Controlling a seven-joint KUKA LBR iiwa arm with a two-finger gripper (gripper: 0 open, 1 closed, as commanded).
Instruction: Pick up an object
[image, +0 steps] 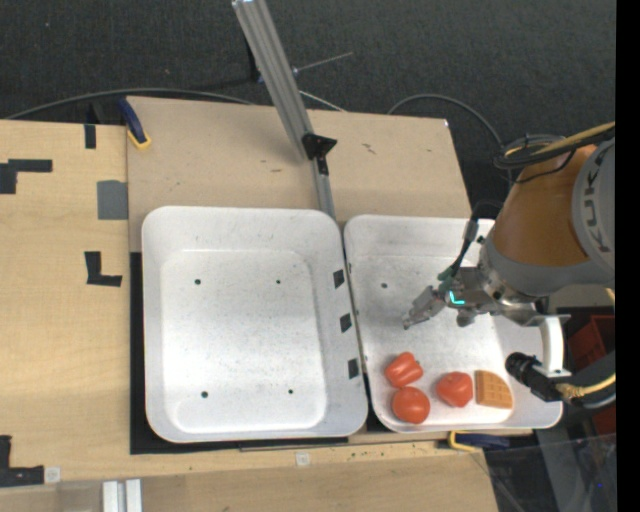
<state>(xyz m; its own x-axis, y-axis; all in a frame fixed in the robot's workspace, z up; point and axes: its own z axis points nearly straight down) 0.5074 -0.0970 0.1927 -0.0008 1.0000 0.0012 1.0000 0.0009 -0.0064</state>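
Note:
Three red toy pieces lie at the near end of the right bin (400, 245): a red pepper-like piece (403, 369), a round red tomato-like piece (410, 404) and another red piece (454, 388). A tan waffle-like square (492, 389) rests beside them on the right. My gripper (438, 307) hangs over the middle of the right bin, above and behind these objects, pointing left. Its fingers appear spread with nothing between them.
The left bin (240, 320) sits beside the right one, joined by black clips at the shared rim. A slanted metal pole (285, 90) rises from the back of the bench. The arm's orange and grey body (545, 235) covers the right bin's right side.

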